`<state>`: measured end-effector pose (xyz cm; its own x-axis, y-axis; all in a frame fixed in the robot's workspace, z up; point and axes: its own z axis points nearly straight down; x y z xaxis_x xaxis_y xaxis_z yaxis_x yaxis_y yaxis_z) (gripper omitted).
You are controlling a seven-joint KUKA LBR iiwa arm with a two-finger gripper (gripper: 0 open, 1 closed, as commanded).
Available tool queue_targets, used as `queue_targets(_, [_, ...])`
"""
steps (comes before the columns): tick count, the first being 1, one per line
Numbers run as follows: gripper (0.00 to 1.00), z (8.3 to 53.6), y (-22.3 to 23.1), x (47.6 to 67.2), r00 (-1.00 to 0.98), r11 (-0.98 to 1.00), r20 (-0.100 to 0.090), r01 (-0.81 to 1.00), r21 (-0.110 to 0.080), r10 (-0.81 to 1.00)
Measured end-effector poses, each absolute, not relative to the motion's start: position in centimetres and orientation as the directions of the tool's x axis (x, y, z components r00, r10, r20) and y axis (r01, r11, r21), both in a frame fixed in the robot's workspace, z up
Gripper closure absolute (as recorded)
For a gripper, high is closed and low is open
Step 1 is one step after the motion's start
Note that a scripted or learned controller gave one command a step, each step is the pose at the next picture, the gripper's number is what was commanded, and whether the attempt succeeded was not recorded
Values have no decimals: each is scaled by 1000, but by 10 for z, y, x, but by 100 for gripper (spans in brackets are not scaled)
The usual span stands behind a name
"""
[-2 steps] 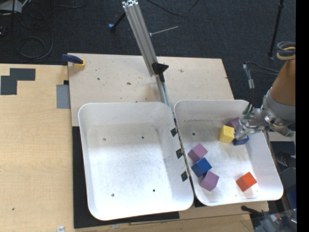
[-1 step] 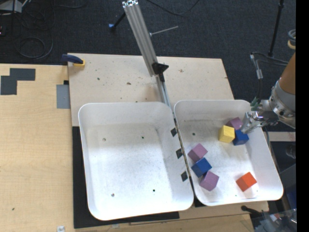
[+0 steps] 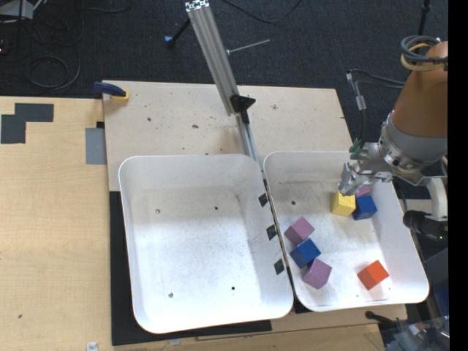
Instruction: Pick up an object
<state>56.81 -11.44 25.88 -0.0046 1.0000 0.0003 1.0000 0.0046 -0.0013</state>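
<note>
Pincer point(image 3: 352, 183) sits touching yellow cube point(image 3: 343, 204).

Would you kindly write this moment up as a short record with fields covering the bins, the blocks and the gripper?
left bin: white, shallow, no blocks in it
right bin: white, shallow, holds six blocks
blocks near gripper: yellow block touching a blue block
blocks near divider: purple block, second blue block, second purple block, close together
apart: orange block, near the front right corner
gripper: low over the yellow block
grasp: cannot be judged from this view
</note>
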Motion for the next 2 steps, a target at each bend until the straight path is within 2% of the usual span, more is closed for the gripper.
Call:
queue_targets(1, [100, 262, -69, 586, -4, 4, 2, 1000, -1, 1000])
queue_targets(2, [100, 245, -18, 605, -4, 4, 1, 1000, -3, 1000])
